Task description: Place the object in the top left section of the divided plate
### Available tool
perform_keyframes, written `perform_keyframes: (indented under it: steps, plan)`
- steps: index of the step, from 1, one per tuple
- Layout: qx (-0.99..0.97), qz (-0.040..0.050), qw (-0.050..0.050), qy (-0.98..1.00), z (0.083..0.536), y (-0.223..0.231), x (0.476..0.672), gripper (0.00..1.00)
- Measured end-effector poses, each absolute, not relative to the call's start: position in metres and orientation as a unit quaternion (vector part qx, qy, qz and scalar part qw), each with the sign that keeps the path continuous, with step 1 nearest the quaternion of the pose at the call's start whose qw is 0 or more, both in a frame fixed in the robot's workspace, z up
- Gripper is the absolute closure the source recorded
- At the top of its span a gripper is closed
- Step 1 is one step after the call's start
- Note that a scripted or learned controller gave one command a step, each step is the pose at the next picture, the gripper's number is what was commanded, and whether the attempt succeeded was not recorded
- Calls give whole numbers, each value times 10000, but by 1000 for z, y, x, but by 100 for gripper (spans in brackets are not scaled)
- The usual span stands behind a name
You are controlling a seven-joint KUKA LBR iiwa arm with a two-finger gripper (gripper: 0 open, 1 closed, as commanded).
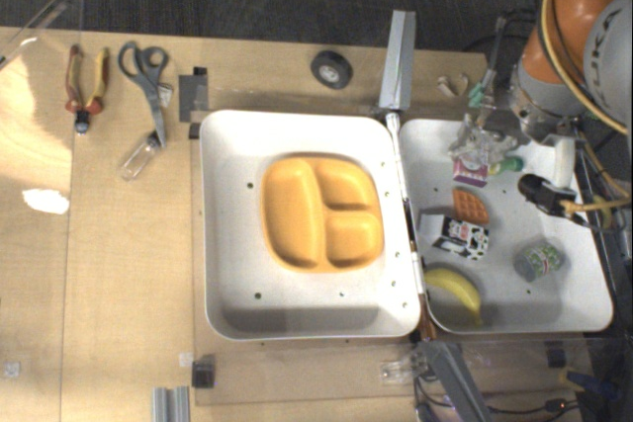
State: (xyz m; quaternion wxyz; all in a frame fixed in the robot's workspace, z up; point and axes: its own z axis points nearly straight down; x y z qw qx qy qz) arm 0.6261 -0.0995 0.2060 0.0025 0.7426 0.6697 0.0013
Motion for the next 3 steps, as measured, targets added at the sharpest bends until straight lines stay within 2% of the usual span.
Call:
perform_keyframes:
  steps: [1, 2, 3]
  plan:
    - [7002, 15, 12, 7139, 185, -44, 601, 100]
    - [6991, 18, 10, 7150, 200, 55, 615, 100]
    - [6991, 18, 11, 7150, 200, 54, 615, 0]
